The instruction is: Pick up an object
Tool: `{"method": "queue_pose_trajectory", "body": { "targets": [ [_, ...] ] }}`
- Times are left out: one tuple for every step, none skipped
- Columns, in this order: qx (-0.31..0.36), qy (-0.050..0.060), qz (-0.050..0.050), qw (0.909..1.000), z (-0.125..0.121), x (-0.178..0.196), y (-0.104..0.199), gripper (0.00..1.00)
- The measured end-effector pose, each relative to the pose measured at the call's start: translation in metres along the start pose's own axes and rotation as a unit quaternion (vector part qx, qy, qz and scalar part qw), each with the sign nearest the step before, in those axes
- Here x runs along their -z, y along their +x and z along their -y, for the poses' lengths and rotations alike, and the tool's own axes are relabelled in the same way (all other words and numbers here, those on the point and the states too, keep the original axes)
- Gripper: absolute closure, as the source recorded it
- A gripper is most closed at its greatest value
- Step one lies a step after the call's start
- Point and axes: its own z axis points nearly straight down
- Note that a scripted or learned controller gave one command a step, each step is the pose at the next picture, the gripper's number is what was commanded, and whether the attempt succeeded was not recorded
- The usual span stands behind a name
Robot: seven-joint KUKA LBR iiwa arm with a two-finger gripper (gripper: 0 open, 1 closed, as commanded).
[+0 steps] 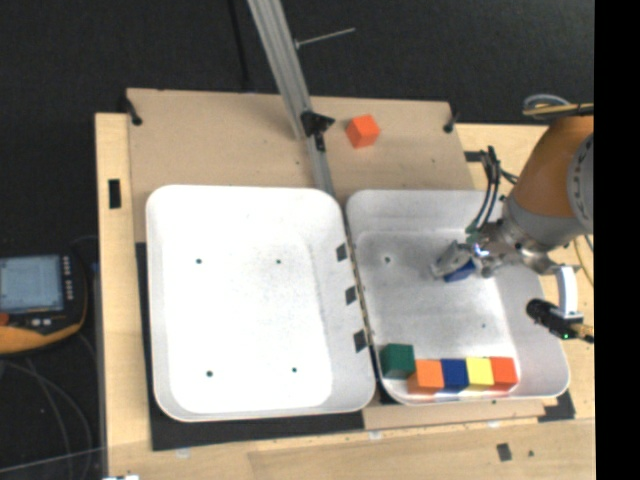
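- Jaws of the gripper [455, 266] seem to close on something small and blue; a bit of blue shows at the fingertips, though it is too small to name with certainty, so I judge this a likely grasp, not a sure one.
- Its position is over the middle of the right bin [400, 218], nearer the far edge than the near one, with the arm [548, 183] reaching in across the bin's right side.
- Along the near edge of that bin stands a row of blocks touching one another: green block [397, 359] at the left end, then orange block [429, 373], blue block [455, 372], yellow block [481, 371] and a second orange block [504, 370]. Pressed against the wall like this, they would likely be awkward to grip.
- An orange cube [362, 131] rests outside both bins, on the bench board beyond the far edge.
- White left bin [170, 228] lies just beside the right one, their edges touching.
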Motion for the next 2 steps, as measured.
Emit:
{"method": "queue_pose_trajectory", "body": {
  "targets": [
    [-0.001,-0.001,0.000,1.0000,0.000,0.009,-0.001,1.00],
    [0.001,-0.005,0.001,1.0000,-0.043,-0.005,0.010,1.00]
  ]
}}
